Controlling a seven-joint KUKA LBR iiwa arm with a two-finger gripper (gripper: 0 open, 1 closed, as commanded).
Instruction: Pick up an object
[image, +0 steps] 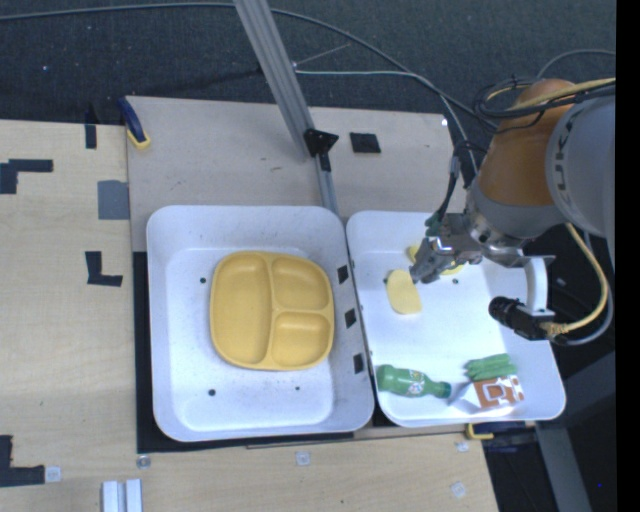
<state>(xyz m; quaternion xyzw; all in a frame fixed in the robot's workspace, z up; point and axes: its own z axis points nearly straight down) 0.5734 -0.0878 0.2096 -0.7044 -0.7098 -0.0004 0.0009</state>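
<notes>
Bins come first: we count two white ones side by side, a left bin (160, 330) and a right bin (540, 345). The left bin holds one yellow tray (272, 308) with three parts in it. The right bin holds one small yellow piece (404, 293), one green bottle (411, 381) lying on its side, and one packet (492, 381) that is green at the top and orange and white lower down. We also see a bit of something yellow (452, 266) peeking out from under the gripper (432, 258), but we cannot tell what it is.

The gripper hangs low over the far part of the right bin, just beside the small yellow piece. We cannot tell if its hand is spread or pinched, because the dark parts hide it from up here. We see nothing in its hold.

We think the small yellow piece is the thing to pick, since it is the closest. It lies flat on the bin floor, near the wall next to the left bin. It looks light, smooth and maybe a little soft, so it could slip. We would pinch it across its narrow middle.

The bottle looks light and round, so it might roll. The tray looks stiff and too wide to pinch, save at its rim
</notes>
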